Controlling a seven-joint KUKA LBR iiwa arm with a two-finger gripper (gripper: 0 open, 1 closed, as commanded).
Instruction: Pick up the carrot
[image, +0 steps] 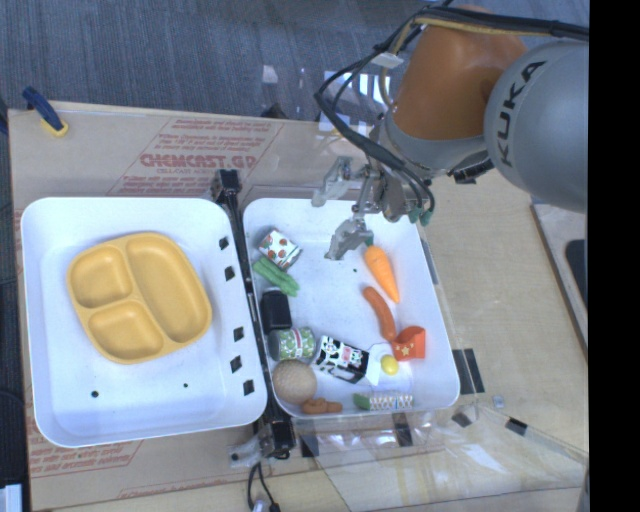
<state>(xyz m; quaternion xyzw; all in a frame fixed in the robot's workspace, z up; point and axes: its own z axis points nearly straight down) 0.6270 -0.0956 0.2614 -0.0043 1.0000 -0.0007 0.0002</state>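
The carrot (381, 272), orange and tapered, lies in the right bin (330, 300) near its far right wall. My gripper (352, 238) hangs just to the left of the carrot's top end, above the bin floor. Its fingers are open and nothing sits between them. The grey arm with its orange band reaches in from the upper right.
The right bin also holds a small printed can (279, 248), a green pod (275, 275), a black block (275, 310), a sausage (379, 312), a red piece (409, 343), a milk carton (342, 359) and a round brown ball (294, 381). A yellow divided plate (138, 295) lies in the left bin (60, 400).
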